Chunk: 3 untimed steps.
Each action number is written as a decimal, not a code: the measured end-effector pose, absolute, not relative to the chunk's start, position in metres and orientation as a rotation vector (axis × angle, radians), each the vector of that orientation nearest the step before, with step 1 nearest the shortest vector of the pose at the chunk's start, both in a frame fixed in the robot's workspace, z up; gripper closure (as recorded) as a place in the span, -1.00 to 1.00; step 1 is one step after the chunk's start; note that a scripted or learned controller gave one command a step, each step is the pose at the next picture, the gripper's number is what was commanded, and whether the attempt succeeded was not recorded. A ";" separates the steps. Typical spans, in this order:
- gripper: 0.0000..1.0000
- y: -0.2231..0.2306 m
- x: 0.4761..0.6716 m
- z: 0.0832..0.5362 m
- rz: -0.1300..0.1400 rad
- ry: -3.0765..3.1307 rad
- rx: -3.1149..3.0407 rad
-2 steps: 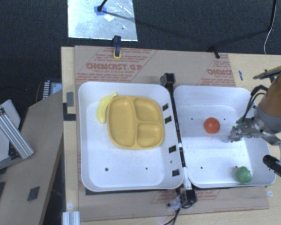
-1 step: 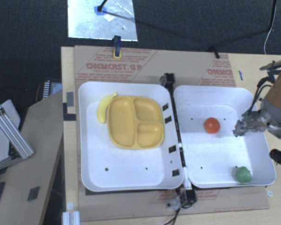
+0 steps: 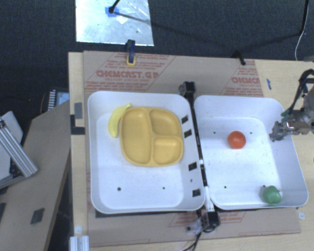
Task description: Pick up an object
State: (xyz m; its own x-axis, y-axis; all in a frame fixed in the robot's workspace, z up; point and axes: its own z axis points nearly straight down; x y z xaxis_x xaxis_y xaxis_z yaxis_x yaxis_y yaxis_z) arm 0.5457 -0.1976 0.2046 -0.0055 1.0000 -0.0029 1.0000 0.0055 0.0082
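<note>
Two shallow white bins sit side by side on the tabletop (image 3: 76, 140), their inner walls meeting along a dark seam. The left bin (image 3: 102, 192) holds a yellow divided plate (image 3: 149, 136) in its upper middle, three compartments facing up, and a yellow banana (image 3: 115, 120) lies just beside the plate's upper left edge, touching or nearly touching it (the gap is too fine to judge). The right bin (image 3: 288, 166) carries two small round things: an orange-red ball (image 3: 236, 139) near the centre, slightly toward the far side, and a green ball (image 3: 272, 194) in the near right corner, close to the wall. The two are well apart. The gripper (image 3: 278, 132) reaches in over the right bin's right edge, about level with the orange-red ball and clear of it, with bare bin floor between them. Whether its fingers are open or closed I cannot tell; nothing is seen between them.
</note>
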 end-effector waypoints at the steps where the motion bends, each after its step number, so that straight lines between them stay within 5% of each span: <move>1: 1.00 -0.198 0.547 0.240 0.004 2.224 2.211; 3: 1.00 -0.101 0.524 0.233 0.003 2.231 2.211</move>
